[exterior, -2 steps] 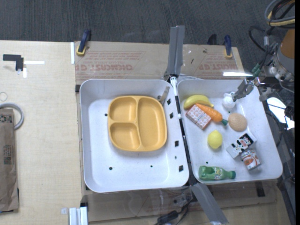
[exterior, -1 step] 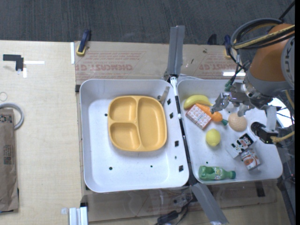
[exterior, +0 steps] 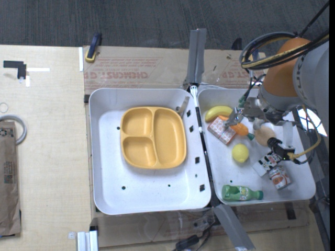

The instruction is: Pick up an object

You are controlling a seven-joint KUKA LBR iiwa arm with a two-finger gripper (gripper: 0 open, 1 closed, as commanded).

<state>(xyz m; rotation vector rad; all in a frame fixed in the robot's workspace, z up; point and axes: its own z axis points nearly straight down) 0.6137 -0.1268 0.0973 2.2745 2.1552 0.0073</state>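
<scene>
Pincer: the gripper (exterior: 236, 117) sits low over the right bin's upper part, at the end of the grey arm (exterior: 309, 72) with its orange band, which comes in from 3 o'clock; whether it is apart or together I cannot tell, and nothing is seen held in it.
Beneath the pincer: 1 orange carrot-like piece (exterior: 239, 129) just at its tip, and 1 red-and-white patterned packet (exterior: 222, 132) touching that piece at 8 o'clock.
Banana: 1, yellow (exterior: 218, 112), at 10 o'clock of the pincer, near the bin's upper left corner.
Lemon: 1 small yellow fruit (exterior: 240, 153), at 6 o'clock of the pincer, mid-bin.
Bottle: 1, green with a white cap (exterior: 241, 193), lying flat along the bin's lower edge; its label is too small to read.
Can: 1, white and red (exterior: 280, 178), at 4 o'clock of the lemon; print unreadable.
Other bits: 1 pale rounded object (exterior: 264, 134) under the wrist at 3 o'clock of the carrot piece, kind unclear.
Bins: 2 shallow white ones; right bin (exterior: 306, 190) holds the objects, left bin (exterior: 104, 192) holds 1 yellow divided plate (exterior: 154, 137) with 3 compartments.
Writing: red print on the cardboard sheet (exterior: 125, 67) at 12 o'clock of the left bin seems to read "CHEMCO", upside down.
Surface: pale wooden bench (exterior: 42, 166); dark carpet (exterior: 131, 9) beyond.
</scene>
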